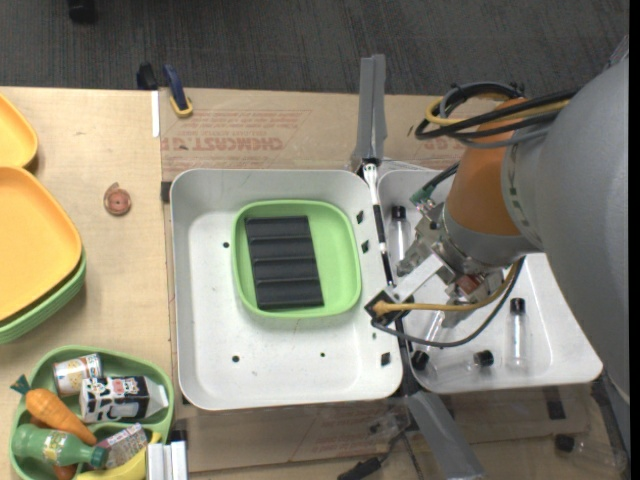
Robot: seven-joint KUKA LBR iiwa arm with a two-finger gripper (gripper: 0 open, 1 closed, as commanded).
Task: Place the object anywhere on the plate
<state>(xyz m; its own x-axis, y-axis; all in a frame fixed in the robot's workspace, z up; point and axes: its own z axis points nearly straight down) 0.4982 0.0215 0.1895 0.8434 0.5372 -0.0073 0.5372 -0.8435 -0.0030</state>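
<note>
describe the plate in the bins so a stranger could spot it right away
Look at the left white bin, beside the one where the grey and orange arm is working. In its middle lies the green plate, square with rounded corners, carrying a dark ribbed slab.

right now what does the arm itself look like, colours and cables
The arm is smooth pale grey with a broad orange band above the wrist. Black and yellow cables loop over its top, and another yellow and black cable curves beneath the metal wrist hardware.
</note>
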